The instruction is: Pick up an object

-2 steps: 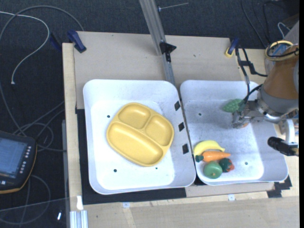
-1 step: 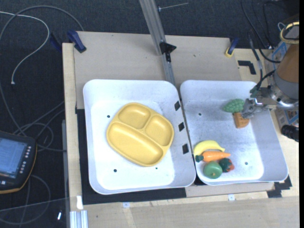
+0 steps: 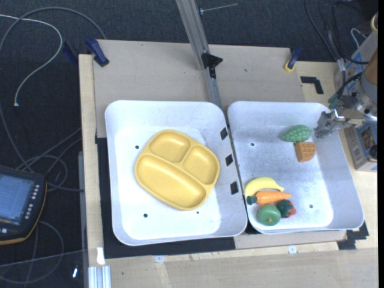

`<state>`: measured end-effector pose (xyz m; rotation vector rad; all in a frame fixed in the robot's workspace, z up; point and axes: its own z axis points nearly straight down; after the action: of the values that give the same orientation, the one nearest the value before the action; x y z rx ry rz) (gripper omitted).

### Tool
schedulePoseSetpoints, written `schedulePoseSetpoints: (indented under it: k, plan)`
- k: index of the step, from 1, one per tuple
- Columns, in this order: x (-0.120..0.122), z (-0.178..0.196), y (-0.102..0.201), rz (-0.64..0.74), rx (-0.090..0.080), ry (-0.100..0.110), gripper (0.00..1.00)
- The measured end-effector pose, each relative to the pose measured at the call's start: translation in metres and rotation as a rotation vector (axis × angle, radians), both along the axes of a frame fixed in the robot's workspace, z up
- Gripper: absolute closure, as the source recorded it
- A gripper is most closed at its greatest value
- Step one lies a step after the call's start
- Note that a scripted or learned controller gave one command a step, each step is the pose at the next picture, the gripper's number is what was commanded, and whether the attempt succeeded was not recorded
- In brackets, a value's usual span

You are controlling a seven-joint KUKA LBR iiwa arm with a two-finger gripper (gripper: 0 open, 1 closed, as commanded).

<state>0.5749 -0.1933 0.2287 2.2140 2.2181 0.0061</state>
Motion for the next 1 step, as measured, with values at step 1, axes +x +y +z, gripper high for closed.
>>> schedulePoseSetpoints:
  k: [1]
  plan:
    - [0.0011,0.0239,0.0001,-0.001,0.001,0.003,1.00]
